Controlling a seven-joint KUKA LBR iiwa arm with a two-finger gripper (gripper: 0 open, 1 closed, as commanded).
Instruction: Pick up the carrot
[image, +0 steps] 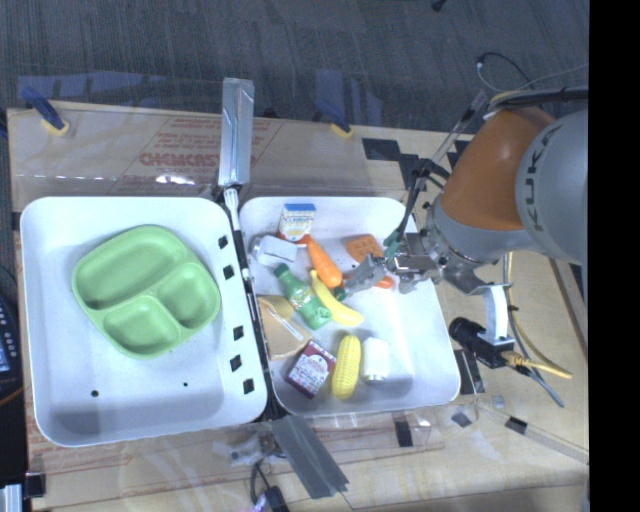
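Observation:
The carrot (322, 262) is a short orange piece lying at a slant in the upper middle of the right bin (430, 330). It lies between a green bottle (300, 293) and an orange square snack (362, 245). My gripper (364, 275) hangs low over the bin just right of the carrot, its tip close to the carrot's lower end and above the top of a yellow banana (337, 305). Nothing shows between its tips, and a small orange bit (386, 283) peeks out beneath the gripper body.
The right bin also holds a small white carton (298, 220), a white packet (272, 250), a corn cob (346, 365), a white cylinder (375, 360) and a red box (311, 371). The left bin (60, 400) bears a green divided plate (147, 288).

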